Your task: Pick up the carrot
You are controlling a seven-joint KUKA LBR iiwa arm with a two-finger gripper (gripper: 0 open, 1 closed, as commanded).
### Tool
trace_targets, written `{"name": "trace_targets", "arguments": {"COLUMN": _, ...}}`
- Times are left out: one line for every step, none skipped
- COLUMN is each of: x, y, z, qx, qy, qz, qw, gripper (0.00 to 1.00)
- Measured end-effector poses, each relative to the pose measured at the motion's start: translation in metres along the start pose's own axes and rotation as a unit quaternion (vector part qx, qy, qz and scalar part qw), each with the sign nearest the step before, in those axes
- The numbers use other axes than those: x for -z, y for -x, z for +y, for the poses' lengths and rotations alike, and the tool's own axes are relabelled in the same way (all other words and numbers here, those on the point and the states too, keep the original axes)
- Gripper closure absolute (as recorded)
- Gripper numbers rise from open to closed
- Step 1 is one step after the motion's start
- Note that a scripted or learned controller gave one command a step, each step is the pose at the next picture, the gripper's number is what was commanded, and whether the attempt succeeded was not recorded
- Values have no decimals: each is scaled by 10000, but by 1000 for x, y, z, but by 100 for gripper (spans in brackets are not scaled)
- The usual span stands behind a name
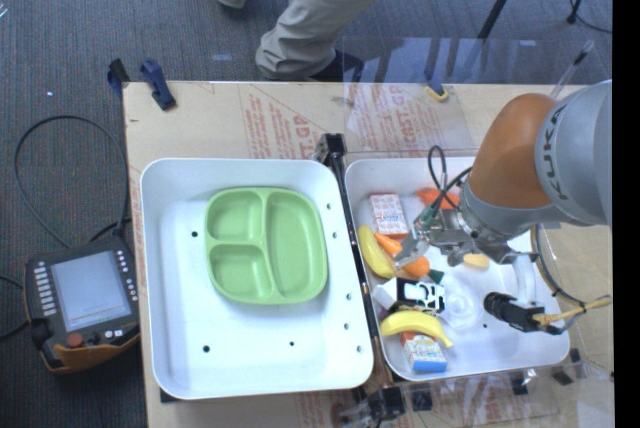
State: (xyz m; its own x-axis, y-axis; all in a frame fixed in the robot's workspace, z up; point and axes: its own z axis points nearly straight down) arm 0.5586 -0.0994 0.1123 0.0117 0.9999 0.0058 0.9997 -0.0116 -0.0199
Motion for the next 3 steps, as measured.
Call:
{"name": "trace_targets", "arguments": {"x": 15, "y": 3, "z": 3, "qx": -46, "qy": 54, "qz": -3, "qw": 10000, "gripper": 100}}
{"name": "trace_targets", "arguments": {"x": -20, "y": -14, "z": -13, "qx": 633, "qy": 120, "qz": -41, "qw": 9979, "gripper": 100}}
{"name": "trace_targets", "arguments": {"x": 118, "y": -101, "z": 5, "qx": 491, "qy": 139, "qz": -18, "qw": 9987, "gripper": 100}}
